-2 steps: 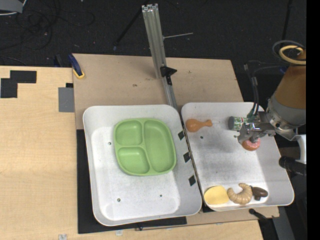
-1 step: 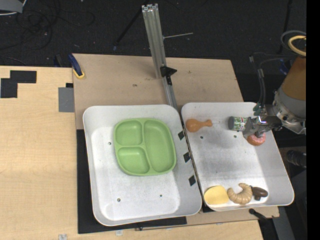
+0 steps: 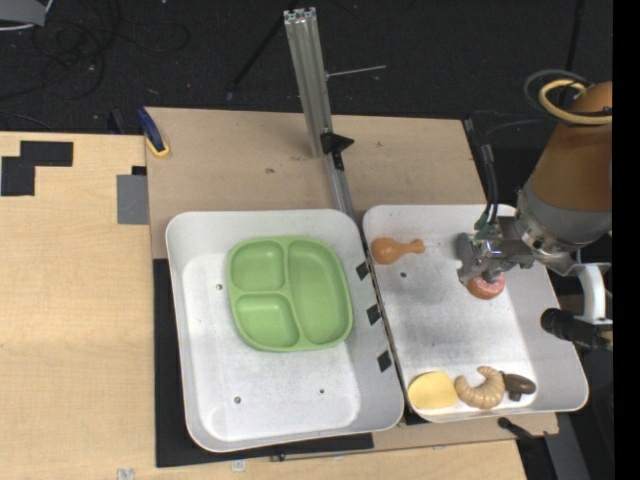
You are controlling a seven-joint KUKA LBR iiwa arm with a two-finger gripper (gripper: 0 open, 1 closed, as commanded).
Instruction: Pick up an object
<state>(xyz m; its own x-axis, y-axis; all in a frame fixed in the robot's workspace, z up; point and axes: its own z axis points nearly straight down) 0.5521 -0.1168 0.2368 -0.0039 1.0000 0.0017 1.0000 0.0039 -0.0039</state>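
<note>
In the right bin (image 3: 450, 343) my gripper (image 3: 483, 268) hangs low over a small pink-red object (image 3: 487, 287), which peeks out just beneath its tips. An orange drumstick-shaped toy (image 3: 396, 250) lies near the bin's upper left. Along the front edge sit a yellow round piece (image 3: 433, 391), a tan curled piece (image 3: 482, 388) and a dark brown piece (image 3: 518, 384). The pink-red object looks to be at the fingertips, but whether it is between them is hidden by the gripper body.
The left bin (image 3: 200, 368) holds a green three-compartment plate (image 3: 290, 293). A metal post (image 3: 312, 88) rises behind the bins. The arm's grey and orange body (image 3: 575, 168) fills the right side above the right bin.
</note>
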